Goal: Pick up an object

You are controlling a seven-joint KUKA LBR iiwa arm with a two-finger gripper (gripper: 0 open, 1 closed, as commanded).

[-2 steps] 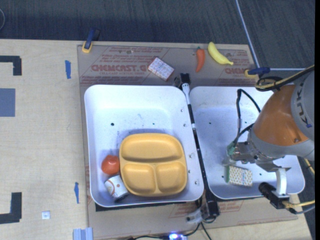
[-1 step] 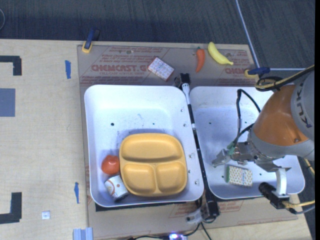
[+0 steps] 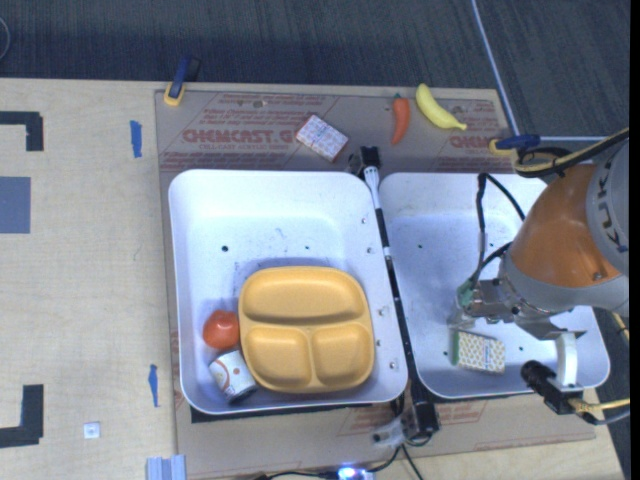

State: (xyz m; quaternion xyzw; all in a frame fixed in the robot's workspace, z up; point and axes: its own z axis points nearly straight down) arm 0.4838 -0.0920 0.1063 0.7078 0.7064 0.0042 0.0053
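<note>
Over right bin (image 3: 430,218): gripper (image 3: 478,318) just above green-patterned sponge (image 3: 478,352); opening cannot tell.

- Open floor across upper right bin (image 3: 440,218).
- Green packet (image 3: 477,351) near its front wall, under the arm (image 3: 565,243).
- Yellow tray (image 3: 305,326), tomato (image 3: 221,329), small can (image 3: 231,372) crowding left bin (image 3: 200,218) front; back half bare.
</note>
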